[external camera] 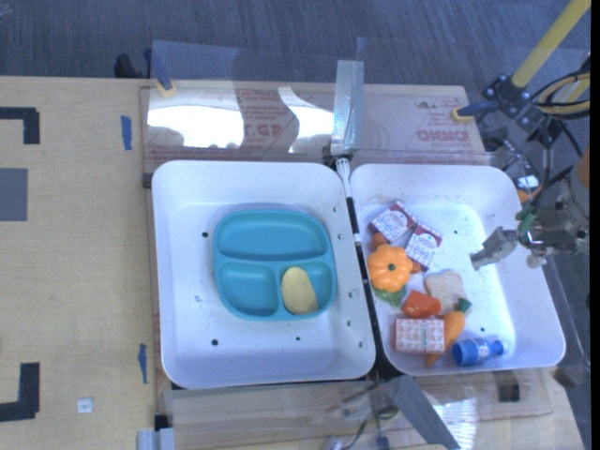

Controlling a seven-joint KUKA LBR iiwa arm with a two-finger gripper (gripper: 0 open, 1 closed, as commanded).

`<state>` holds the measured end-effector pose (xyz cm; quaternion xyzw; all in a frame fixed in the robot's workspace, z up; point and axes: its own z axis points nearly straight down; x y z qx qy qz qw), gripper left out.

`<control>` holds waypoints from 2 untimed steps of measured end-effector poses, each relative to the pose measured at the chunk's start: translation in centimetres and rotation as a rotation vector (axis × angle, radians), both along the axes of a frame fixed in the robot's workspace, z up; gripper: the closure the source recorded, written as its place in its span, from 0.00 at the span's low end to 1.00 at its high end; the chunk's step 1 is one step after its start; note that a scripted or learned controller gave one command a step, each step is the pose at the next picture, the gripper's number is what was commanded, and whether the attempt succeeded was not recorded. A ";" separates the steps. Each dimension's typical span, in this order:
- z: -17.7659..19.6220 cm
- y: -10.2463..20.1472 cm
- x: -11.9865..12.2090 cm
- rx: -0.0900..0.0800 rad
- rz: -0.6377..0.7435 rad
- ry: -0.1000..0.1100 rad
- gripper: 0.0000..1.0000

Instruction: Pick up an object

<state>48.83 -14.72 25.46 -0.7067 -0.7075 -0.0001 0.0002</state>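
The right bin (487, 195) holds a heap of toy food along its left side: an orange pumpkin (390, 268), two red-and-white packets (406, 232), a slice of bread (444, 288), a red pepper (421, 303), a carrot (452, 326), a pink box (418, 335) and a blue bottle (477, 350). My gripper (490, 249) reaches in from the right over the bare right half of this bin. It is to the right of the bread and apart from every object.
The left bin (178, 204) carries a blue divided tray (272, 261) with a yellow potato-like piece (299, 291) in its lower right compartment. A metal divider (346, 111) stands behind the bins. Cables and a yellow pole (553, 36) crowd the upper right.
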 end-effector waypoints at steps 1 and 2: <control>-15.5 5.3 1.7 0.000 0.085 -0.004 0.00; -16.3 4.7 1.5 0.000 0.064 -0.016 0.00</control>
